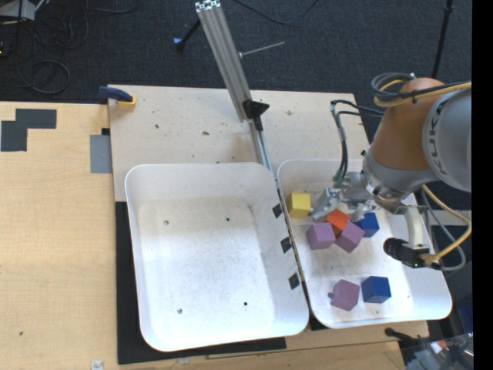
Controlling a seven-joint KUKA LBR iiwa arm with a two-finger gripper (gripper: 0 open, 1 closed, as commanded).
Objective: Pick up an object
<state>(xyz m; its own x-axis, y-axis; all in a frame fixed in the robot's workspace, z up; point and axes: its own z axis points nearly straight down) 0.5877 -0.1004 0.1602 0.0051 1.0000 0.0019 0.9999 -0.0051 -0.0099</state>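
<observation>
The gripper (339,203) is down low in the right-hand shallow white bin (431,307), hovering right over the cluster of blocks, and from this slanted angle I cannot tell how it is set or whether anything is caught in it. Just under and beside it sits a small orange cube (337,220), pressed against a purple cube (320,235) on its left and a second, tilted purple cube (350,237) below it. A small blue cube (369,223) hugs the far side, and a yellow cube (300,203) stands just beside the bin's dividing wall. That's the worry: these blocks are packed tight, so a closing grip could land on two at once, or on an edge, and squirt one sideways. The tilted purple one looks likely to roll. Further out, near the front of the bin, another purple cube (344,294) and a larger blue cube (376,288) sit well apart from the crowd, the easier pickings. The left white bin (146,206) lies beyond the divider.
</observation>
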